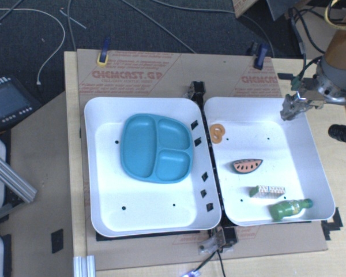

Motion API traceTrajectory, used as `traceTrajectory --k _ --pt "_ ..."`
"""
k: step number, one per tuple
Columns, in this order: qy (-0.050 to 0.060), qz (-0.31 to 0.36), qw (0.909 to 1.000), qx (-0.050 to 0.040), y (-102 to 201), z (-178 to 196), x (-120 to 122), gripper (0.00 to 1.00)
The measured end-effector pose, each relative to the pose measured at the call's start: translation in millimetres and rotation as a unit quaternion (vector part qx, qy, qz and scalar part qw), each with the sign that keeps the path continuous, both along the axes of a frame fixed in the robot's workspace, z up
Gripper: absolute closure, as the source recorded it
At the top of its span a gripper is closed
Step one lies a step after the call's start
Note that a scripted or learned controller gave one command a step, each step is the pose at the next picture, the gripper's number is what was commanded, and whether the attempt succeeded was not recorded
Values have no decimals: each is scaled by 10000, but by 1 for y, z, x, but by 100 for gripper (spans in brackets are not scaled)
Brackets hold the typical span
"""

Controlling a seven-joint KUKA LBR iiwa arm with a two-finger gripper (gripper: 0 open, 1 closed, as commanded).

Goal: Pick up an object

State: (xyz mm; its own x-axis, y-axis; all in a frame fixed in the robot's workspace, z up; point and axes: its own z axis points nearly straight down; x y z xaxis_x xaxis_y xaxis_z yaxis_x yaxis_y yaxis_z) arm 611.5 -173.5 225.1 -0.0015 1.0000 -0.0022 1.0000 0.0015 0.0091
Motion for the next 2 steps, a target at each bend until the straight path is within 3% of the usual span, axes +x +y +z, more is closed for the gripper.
traceTrajectory --k 1,2 --pt "17 -2 10000 5 0 38 1 100" --pt "49 19 10000 28 52 42 -9 100"
